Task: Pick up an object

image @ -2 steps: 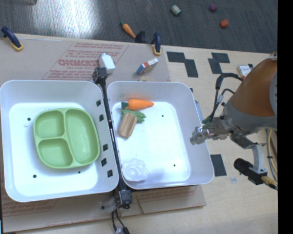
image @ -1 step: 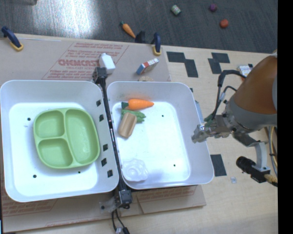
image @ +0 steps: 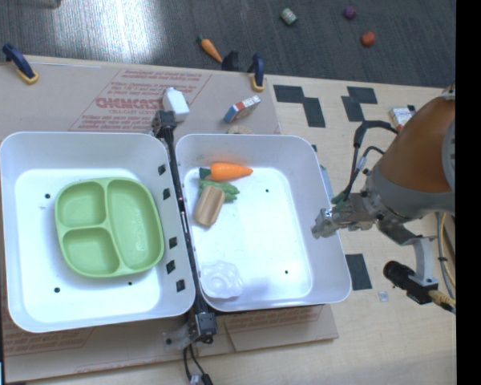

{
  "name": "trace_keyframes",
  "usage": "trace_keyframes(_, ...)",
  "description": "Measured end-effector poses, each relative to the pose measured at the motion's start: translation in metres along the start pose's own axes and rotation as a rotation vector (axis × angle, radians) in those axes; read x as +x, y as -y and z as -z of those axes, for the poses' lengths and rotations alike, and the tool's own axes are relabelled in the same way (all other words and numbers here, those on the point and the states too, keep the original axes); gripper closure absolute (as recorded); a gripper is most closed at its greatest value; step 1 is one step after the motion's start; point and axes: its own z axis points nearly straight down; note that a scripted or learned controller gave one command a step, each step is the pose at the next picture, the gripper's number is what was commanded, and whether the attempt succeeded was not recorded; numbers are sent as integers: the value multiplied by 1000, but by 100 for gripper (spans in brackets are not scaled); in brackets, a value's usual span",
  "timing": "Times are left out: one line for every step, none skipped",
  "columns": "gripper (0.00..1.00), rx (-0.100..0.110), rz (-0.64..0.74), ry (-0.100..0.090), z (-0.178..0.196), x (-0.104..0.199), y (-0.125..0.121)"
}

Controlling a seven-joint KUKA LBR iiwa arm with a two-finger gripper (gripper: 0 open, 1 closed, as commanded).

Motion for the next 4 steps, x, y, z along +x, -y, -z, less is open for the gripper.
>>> trace_keyframes(100,-1,5,0,11,0,-1)
trace_keyframes(100,-2,11,0,21,0,-2)
trace_keyframes(100,-1,0,0,4,0,0)
trace_keyframes(100,-2,6,1,15,0,-1)
